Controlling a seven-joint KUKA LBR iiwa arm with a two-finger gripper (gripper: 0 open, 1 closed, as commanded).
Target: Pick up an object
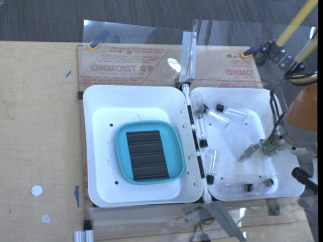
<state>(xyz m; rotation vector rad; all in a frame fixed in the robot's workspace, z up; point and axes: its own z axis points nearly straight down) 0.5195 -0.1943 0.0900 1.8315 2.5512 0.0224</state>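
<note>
The gripper (252, 152) hung low in the right bin (282, 185), and I could not tell its grip. Nothing was picked up yet. Little clear tubes (218, 118) lay around it, mostly toward ten o'clock. A blue tray (174, 153) sat in the left bin (98, 135).

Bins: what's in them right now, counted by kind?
Blue dish with black ribbed insert, left bin: 1
Clear vials with black caps, right bin: about 5; they are see-through, so the count is uncertain
Total: about 6
</note>
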